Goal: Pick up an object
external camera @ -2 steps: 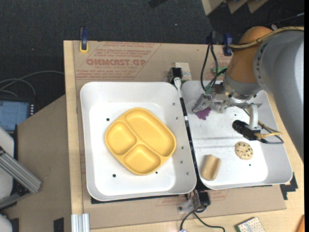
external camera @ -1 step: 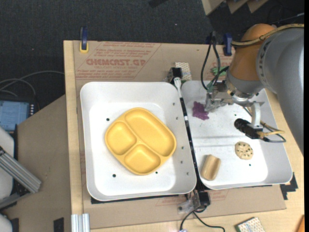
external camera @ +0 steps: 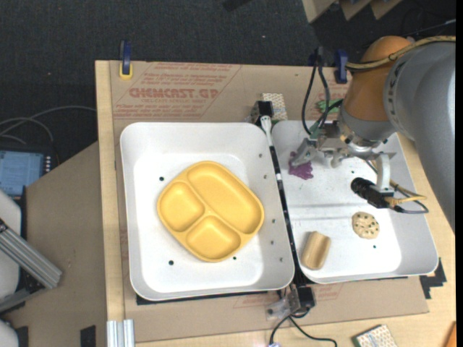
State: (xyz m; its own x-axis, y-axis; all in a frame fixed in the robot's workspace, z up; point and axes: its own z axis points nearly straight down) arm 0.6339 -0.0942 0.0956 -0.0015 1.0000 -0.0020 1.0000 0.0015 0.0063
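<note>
Where the grey arm (external camera: 427,85) with its orange band reaches in from the right, its tool (external camera: 312,152) hangs low over the far left corner of the right-hand white bin (external camera: 333,208). Whether the tool is clenched or released cannot be told from this slanted overhead view. Just beside the tool, toward the near left, a small purple piece (external camera: 300,168) lies on the bin floor close to the wall between the two bins; nothing shows it as grasped. Farther toward the near side of the same bin rests a round tan cookie (external camera: 365,225) with dark spots. To the left of the cookie, near the front edge, lies a short tan cylinder (external camera: 315,250). Across the dividing wall, the left-hand white bin (external camera: 145,157) holds a yellow plate (external camera: 210,210) with three compartments, lying flat near the middle. Both bins sit side by side on a desk (external camera: 181,92) covered by a brown sheet with red printing.
</note>
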